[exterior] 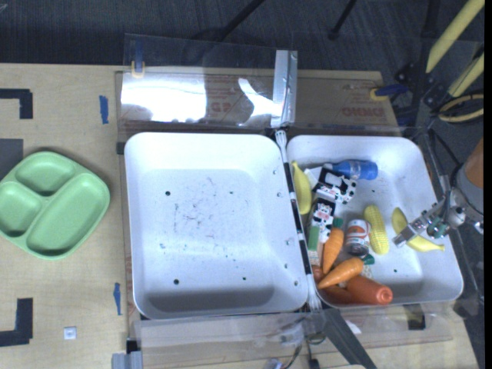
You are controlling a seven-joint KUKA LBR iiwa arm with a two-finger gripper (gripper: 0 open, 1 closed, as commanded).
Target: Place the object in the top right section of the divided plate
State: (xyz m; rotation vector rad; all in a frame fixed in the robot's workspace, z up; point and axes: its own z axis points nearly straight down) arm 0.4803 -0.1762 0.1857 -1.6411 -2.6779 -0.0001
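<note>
The green divided plate (68, 210) lies on the wooden bench at the far left, outside both bins, with nothing in its sections. My gripper (425, 227) is low over the right side of the right bin (440, 283), far from the plate. It hovers just above a small yellow banana (427, 244) and beside another yellow piece (399, 219). I see nothing clearly held.
The right bin also holds a corn cob (377, 230), two carrots (333, 249), a red piece (370, 290), a can (357, 237), a blue bottle (358, 169), a black-and-white toy (334, 185) and a long banana (302, 189). The left bin (207, 206) lies between it and the plate.
</note>
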